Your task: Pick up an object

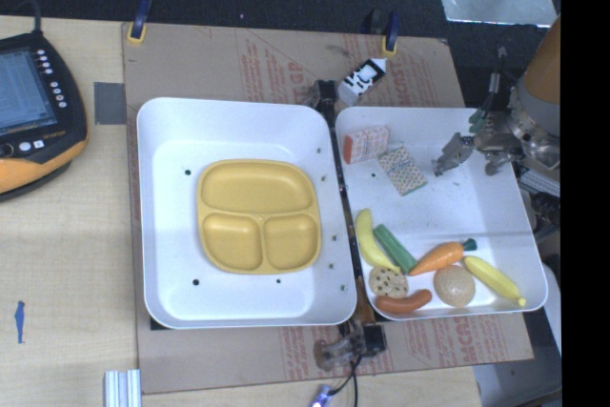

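Observation:
The right bin holds the food toys. A red and white packet and a patterned packet lie at its far left. Along the near edge lie a yellow banana, a green stick, a carrot, a round cracker, a sausage, a beige ball and a second yellow banana. My gripper hangs over the bin's far right part, to the right of the patterned packet. It is open with nothing between its fingers.
The left bin carries a yellow divided tray. A black and white object lies behind the gap between the bins. An orange-edged control pendant rests on the bench at far left. Blue clamps pin the cardboard sheet.

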You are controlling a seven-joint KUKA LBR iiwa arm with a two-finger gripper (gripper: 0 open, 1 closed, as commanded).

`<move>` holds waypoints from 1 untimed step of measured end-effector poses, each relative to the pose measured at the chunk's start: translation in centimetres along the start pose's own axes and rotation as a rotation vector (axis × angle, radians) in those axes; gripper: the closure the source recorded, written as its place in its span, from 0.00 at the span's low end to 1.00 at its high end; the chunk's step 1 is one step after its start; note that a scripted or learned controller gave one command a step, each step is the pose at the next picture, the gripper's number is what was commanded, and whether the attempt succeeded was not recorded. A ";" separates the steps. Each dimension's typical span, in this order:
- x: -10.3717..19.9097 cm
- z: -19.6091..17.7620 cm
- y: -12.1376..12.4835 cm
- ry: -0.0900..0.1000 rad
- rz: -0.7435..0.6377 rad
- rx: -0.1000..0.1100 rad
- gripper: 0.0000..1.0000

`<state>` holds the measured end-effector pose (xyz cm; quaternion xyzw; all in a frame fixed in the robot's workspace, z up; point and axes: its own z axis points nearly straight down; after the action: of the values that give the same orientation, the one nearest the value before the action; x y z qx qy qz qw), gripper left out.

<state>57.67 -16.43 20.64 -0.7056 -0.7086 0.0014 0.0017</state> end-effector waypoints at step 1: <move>3.6 11.6 4.4 0.000 -0.002 0.004 0.00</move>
<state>61.97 -12.81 8.99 -0.7050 -0.7092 0.0029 0.0030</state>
